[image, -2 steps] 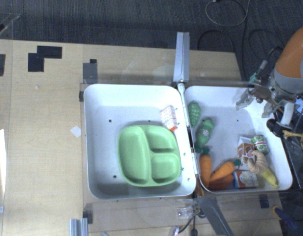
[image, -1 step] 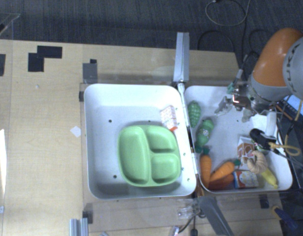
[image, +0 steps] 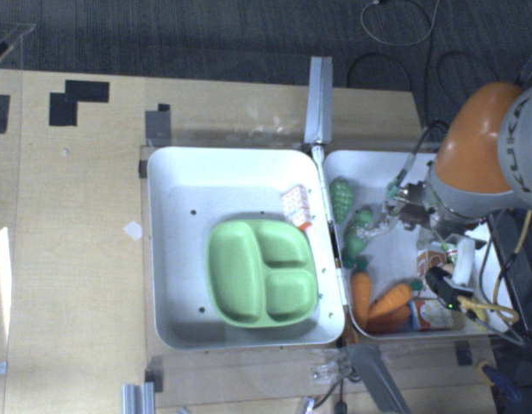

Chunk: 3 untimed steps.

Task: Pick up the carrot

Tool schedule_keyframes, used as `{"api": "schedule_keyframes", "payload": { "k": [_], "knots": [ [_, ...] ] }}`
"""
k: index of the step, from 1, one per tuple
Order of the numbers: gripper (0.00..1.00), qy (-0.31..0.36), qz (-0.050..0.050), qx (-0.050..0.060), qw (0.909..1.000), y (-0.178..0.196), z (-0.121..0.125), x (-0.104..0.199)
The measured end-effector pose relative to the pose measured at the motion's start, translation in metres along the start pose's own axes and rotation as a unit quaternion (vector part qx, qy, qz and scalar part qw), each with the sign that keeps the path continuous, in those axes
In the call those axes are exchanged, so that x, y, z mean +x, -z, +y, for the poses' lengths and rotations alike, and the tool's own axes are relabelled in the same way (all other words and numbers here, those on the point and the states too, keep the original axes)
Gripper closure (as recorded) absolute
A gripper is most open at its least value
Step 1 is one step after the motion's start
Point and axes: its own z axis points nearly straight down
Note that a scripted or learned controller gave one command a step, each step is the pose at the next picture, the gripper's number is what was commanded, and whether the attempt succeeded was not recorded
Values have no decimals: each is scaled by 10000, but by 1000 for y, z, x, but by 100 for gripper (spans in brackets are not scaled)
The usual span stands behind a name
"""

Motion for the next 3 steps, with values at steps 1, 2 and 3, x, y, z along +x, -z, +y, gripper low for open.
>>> {"api": "schedule_keyframes", "payload": {
  "k": [1,2,3],
  "knots": [
    [0,940,-3,6,9956,-87,-34,-27],
    [100,952,1,-14,9955,-77,-31,-25],
    [100,1180,-2,-4,9930,-6,-12,23]
  ]
}}
